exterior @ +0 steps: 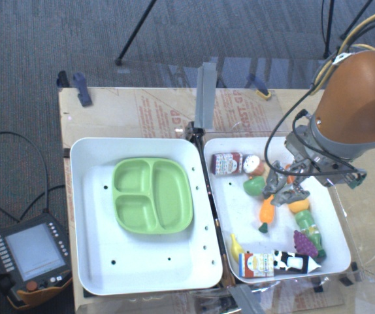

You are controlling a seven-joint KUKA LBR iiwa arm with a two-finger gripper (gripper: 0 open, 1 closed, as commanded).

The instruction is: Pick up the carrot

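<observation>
The carrot is orange with a green stub at its near end and lies tilted in the middle of the right bin. My gripper hangs just above and to the right of the carrot's upper end. Its dark fingers stand apart, open, with nothing between them. The orange and grey arm comes in from the upper right and hides part of the bin's far right side.
Around the carrot lie a green pepper, a dark red bottle, an orange piece, a green bottle, purple grapes, a banana and a milk carton. The left bin holds a green divided plate.
</observation>
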